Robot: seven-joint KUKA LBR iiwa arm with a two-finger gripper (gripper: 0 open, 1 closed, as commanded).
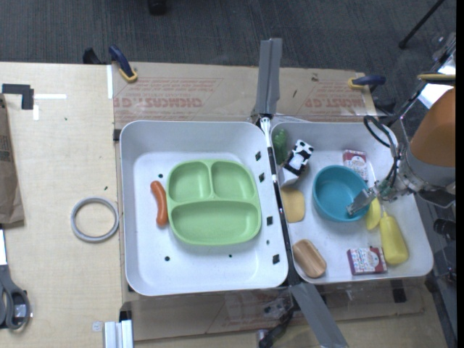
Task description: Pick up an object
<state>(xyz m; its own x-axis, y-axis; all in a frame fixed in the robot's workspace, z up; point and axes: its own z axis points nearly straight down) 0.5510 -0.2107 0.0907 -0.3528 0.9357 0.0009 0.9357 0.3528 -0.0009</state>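
Nearest me in the right white bin (417,263) I see a small red carton (366,260), a tan bread roll (309,258) and a yellow plastic banana (392,238). Beyond them my pincer (360,203) dips over the round blue bowl's (336,193) right rim; I cannot tell how its tips stand.

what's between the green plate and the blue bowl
In the camera view, between the green plate and the blue bowl run the two bins' meeting walls, then a tan slice-like piece in the right bin.
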